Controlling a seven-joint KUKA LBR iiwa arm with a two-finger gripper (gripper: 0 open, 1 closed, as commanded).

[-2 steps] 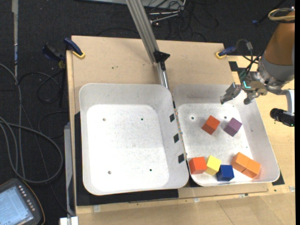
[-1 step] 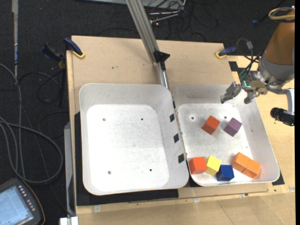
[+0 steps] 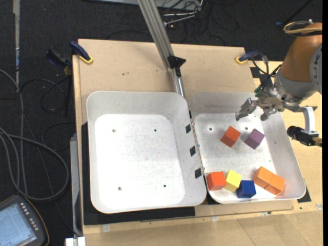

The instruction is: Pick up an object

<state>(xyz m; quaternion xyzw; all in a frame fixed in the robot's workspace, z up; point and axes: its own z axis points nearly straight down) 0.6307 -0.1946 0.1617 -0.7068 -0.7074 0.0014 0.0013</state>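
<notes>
grey arm [image 3: 302,81] with an orange band, dark cables, and a metal claw [image 3: 254,111].

One fixed camera looks down at a slant from above the pale wooden bench [image 3: 215,65], far enough back to take in both shallow white plastic bins [image 3: 102,137] and dark floor beyond.

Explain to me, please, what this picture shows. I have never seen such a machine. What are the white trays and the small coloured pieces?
One camera looks down at a slant on a wooden bench. The grey robot arm with an orange band reaches in from the right; its two-finger gripper is open and holds nothing. Two shallow white plastic bins lie side by side: the left bin and the right bin. In the right bin are small blocks: an orange cube, a purple cube, a red-orange cube, a yellow cube, a blue cube and a bigger orange block.
</notes>
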